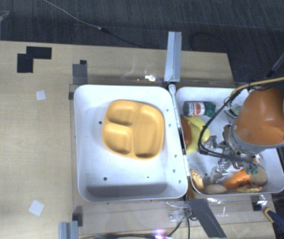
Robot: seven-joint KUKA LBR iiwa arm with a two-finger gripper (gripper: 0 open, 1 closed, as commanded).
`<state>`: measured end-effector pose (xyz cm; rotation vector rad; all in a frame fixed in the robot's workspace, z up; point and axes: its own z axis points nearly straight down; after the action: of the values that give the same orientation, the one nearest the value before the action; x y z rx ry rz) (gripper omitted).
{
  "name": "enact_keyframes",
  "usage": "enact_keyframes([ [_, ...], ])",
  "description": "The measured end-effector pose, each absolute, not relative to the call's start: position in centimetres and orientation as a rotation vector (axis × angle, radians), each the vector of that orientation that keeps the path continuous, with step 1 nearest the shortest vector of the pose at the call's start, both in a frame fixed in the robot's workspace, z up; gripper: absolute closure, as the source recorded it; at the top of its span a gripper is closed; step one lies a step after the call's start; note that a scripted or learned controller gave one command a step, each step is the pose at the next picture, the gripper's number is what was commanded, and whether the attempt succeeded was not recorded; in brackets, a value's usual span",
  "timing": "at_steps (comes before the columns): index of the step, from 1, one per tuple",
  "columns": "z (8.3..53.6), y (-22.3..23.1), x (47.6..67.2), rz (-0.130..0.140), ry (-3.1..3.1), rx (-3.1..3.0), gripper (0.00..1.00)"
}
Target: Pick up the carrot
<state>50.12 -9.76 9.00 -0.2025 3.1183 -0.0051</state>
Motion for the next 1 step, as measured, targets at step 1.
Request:
enact_keyframes([
  [1, 9.25, -16.3, 49.33, -0.007, 3.118, -0.269, 0.0],
])
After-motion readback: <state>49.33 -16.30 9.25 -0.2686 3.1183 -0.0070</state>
